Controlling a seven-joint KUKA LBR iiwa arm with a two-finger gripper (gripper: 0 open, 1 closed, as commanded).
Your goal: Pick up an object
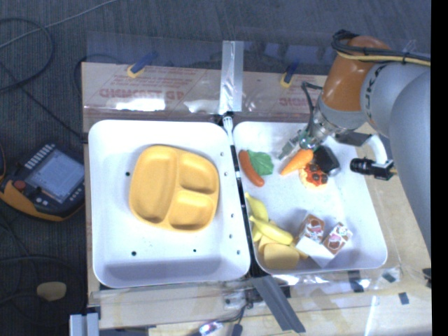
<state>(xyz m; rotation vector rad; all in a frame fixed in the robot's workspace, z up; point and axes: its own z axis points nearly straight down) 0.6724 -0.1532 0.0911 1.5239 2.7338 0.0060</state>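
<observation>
My gripper [300, 145] hangs over the back of the right bin [364, 208]. An orange toy carrot [296, 162] tilts below it, and its green top sits between the two fingers, which are shut on it. Just left of the carrot lie a green leafy piece [262, 162] and a red sausage-like piece [250, 169]. A small round orange and red toy [313, 176] rests right under the carrot's lower side.
Yellow bananas [267, 226], a yellow block [281, 255] and small white and red boxes [323, 235] fill the right bin's front. The left bin [112, 250] holds a yellow divided plate [173, 186]. A handheld controller [43, 180] lies on the floor at left.
</observation>
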